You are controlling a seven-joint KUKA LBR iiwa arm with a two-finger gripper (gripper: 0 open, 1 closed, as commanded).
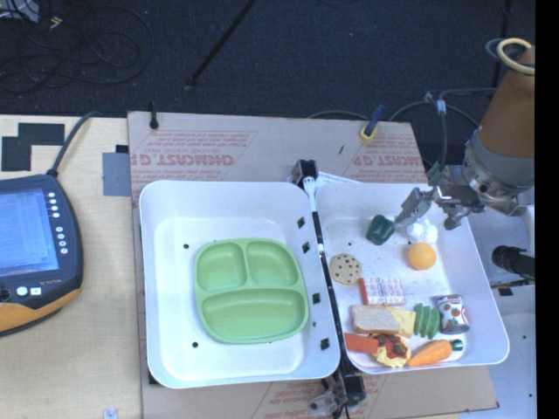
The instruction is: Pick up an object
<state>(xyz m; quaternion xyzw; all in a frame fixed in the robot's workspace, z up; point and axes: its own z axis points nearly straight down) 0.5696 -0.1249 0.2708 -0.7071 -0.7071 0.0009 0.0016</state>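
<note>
arm (509,116) showing a wide orange band above the wrist, a pale yellowish ring sitting at the band's top edge. below the band, a grey rounded wrist housing (500,166). gripper (434,208) showing as dull grey metal, angular brackets and thin linkages. a blue-tipped cable (437,105) running just above the gripper, looping toward the wrist.

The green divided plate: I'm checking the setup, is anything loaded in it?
Empty. The green divided plastic plate shows three bare compartments; the toy food lies in the right white bin.
</note>
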